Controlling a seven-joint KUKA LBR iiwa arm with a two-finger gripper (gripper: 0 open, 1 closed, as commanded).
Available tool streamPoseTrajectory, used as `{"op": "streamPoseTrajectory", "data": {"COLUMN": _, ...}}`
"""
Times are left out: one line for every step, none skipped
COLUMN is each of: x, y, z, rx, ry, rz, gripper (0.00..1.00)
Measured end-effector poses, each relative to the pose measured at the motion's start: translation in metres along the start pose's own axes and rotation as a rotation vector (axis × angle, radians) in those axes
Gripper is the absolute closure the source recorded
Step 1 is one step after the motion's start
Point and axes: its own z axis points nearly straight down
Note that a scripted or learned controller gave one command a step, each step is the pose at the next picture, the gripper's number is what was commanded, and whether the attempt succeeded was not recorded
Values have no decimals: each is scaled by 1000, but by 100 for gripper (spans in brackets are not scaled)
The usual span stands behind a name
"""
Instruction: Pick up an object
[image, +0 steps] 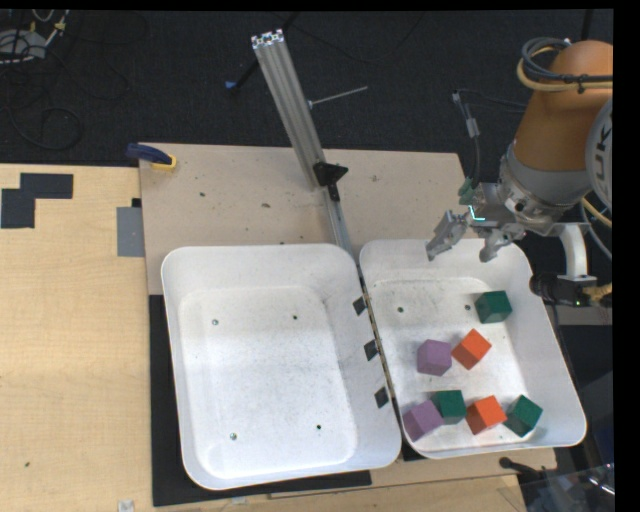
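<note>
Two-finger gripper (467, 240), metal fingers spread apart and holding nothing, poised over the far rim of the right bin (556, 330). In this smooth white bin lie seven small matte cubes: three green (492, 306), two orange (472, 349), two purple (434, 357). Left bin (180, 270) alongside, edges touching.

This is a robotics lab: a plywood bench (250, 195) bears two white bins (265, 370), an aluminium rail (290, 100) stands bolted upright, cables (30, 35) trail over dark carpet, and a grey-and-orange arm (560, 120) reaches in.
</note>
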Motion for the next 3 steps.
{"op": "streamPoseTrajectory", "data": {"x": 0, "y": 1, "z": -3, "rx": -5, "ry": -1, "rz": 0, "gripper": 0}}
{"op": "streamPoseTrajectory", "data": {"x": -2, "y": 8, "z": 45, "rx": -1, "ry": -1, "rz": 1, "gripper": 0}}
{"op": "streamPoseTrajectory", "data": {"x": -9, "y": 14, "z": 102, "rx": 1, "ry": -1, "rz": 3, "gripper": 0}}
